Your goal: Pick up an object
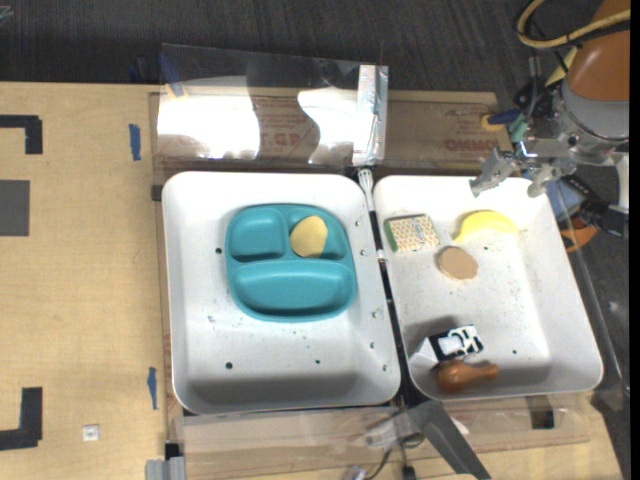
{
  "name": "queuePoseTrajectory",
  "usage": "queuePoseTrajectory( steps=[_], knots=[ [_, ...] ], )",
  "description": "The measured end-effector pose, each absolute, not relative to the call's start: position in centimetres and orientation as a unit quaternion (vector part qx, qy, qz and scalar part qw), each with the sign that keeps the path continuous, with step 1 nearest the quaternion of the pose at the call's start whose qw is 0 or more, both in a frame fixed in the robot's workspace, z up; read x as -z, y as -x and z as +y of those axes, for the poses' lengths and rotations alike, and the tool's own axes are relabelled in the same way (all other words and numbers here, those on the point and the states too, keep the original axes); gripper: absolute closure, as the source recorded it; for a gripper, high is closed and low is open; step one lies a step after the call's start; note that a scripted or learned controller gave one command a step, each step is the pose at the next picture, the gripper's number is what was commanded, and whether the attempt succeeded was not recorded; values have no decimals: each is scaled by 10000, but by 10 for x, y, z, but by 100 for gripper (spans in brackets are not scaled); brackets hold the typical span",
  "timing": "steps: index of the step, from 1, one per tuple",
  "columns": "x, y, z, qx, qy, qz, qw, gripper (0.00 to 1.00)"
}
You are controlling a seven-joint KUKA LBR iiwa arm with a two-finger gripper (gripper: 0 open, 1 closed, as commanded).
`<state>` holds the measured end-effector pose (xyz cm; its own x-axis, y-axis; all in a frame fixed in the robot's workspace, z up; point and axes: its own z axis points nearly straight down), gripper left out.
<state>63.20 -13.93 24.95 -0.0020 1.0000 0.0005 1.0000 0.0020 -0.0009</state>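
Observation:
My gripper (516,176) hangs over the far right corner of the right bin (560,298), its two fingers spread apart with nothing between them. Just below and left of it lies a yellow rounded object (486,225). Also in this bin are a patterned square pad (412,233), a tan round disc (458,264), a small black-and-white object (457,343) and a brown lumpy object (466,373) at the near wall.
The left bin (200,338) holds a teal divided plate (290,278) with a yellow-tan lump (308,236) in its upper right compartment. A clear plastic panel (270,118) stands behind the left bin. Cables (560,13) loop above the arm.

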Motion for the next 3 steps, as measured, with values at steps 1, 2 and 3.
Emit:
queuePoseTrajectory(
  steps=[1, 2, 3],
  knots=[
    [-238, -627, -163, -8, 7441, -6681, 14, 0],
    [-92, -639, -184, 5, 7771, -6294, -10, 0],
    [-87, -618, -136, 9, 6369, -7710, 1, 0]
  ],
)
